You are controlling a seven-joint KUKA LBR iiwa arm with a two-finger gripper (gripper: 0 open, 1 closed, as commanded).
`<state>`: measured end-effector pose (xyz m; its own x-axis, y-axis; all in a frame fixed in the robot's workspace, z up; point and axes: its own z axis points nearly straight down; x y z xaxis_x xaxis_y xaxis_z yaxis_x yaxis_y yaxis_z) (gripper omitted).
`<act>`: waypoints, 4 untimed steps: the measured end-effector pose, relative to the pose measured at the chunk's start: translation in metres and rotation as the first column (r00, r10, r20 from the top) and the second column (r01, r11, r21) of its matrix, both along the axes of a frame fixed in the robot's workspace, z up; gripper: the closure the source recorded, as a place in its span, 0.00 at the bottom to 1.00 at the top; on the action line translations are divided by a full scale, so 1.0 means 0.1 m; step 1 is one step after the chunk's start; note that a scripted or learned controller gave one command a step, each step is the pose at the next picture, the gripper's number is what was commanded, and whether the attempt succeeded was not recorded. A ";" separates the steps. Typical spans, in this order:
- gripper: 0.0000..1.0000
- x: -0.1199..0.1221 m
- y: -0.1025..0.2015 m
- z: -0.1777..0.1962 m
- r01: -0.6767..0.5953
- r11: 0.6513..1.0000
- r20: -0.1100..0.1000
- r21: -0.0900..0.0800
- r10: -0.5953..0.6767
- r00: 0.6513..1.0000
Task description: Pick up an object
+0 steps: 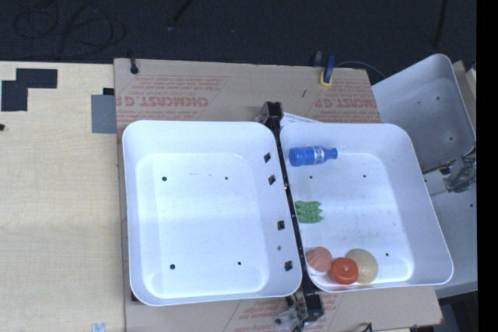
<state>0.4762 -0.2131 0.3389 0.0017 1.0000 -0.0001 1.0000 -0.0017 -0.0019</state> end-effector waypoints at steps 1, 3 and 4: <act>1.00 0.00 0.00 -0.07 0.001 1.000 -0.001 0.000 -0.001 1.000; 1.00 0.00 0.00 0.05 -0.001 1.000 -0.001 0.000 0.001 1.000; 1.00 0.00 0.00 -0.03 -0.001 1.000 -0.001 0.000 0.001 1.000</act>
